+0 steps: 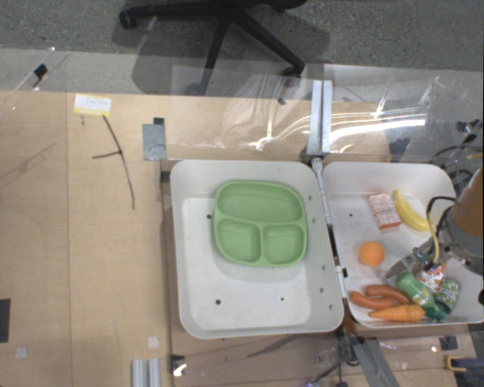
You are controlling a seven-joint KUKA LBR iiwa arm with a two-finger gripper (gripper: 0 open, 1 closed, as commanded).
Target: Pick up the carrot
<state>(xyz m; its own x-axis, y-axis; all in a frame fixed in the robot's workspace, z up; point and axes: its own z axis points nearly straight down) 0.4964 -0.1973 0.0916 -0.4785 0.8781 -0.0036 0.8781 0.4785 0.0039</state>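
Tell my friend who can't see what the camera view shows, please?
A robot gripper reaches into the right white bin, just above an orange carrot lying at the bin's near edge. Beside the carrot are sausages, an orange and a banana. The left bin holds a green divided plate.

arm (465, 227): cut off by the right edge, wrist alone visible.
gripper (412, 266): fingers too blurred to read (open or closed, unclear).
green bottle (418, 291): partly hidden under the gripper.
right bin (355, 185): far side cropped by the edge.
office chair (227, 23): cut off at top.
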